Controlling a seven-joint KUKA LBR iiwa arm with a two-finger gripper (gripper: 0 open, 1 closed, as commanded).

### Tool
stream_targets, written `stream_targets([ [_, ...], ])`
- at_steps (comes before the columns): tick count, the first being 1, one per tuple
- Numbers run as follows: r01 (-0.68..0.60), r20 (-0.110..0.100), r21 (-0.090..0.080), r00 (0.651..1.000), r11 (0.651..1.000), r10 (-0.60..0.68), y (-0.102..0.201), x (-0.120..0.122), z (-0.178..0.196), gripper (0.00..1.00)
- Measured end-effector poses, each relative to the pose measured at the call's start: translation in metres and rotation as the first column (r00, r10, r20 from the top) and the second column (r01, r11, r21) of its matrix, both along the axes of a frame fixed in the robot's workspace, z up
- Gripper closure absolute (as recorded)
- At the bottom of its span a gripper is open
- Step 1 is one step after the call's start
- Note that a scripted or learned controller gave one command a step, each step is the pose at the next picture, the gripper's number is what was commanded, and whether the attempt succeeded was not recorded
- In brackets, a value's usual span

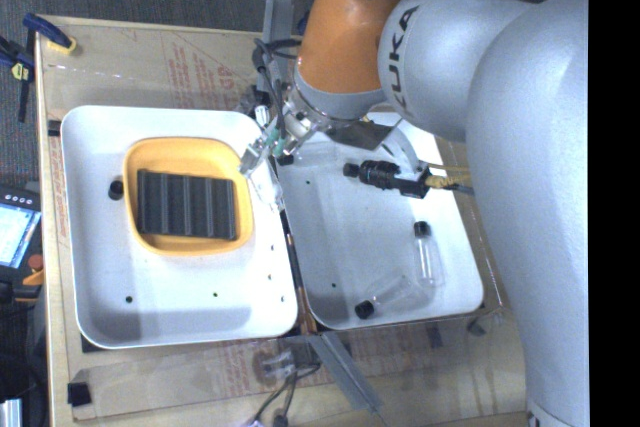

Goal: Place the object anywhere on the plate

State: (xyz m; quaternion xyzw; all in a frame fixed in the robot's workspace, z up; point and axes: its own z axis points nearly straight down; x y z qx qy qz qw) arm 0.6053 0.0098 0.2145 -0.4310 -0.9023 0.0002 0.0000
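Hanging above the wall where the two bins met, the claw [262, 151] was seen just beside the right rim of the plate [188, 153]. Whether the claw was wide or narrow could not be told, because it was small and blurred. The yellow plate was laid in the left bin [90, 300]. A dark block [190, 205] with long ribs was laid flat on the plate, near its middle, apart from the claw. A small black bit [116, 187] was seen in the same bin, just to the left of the plate.

The word KUKA [399, 55] was printed in dark letters on the grey arm [520, 125], next to the orange band [340, 35]. The word was turned on its side. Red print [195, 65] was marked on the brown board [130, 50] behind the left bin, but it was too small to be read. A small screen [14, 237] with a blue glow was seen at the far left edge, and its writing could not be read either.

A clear tube [428, 260] with a black cap was laid in the right bin [330, 255], near its right wall. A second tube [388, 295] with a black cap was laid near the front wall, close to the first.
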Motion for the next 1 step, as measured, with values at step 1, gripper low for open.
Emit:
stream_targets([
  [1, 0.0, 0.0, -0.001, 1.0, 1.0, 0.0, -0.0003, 0.0, 0.0, 0.0],
])
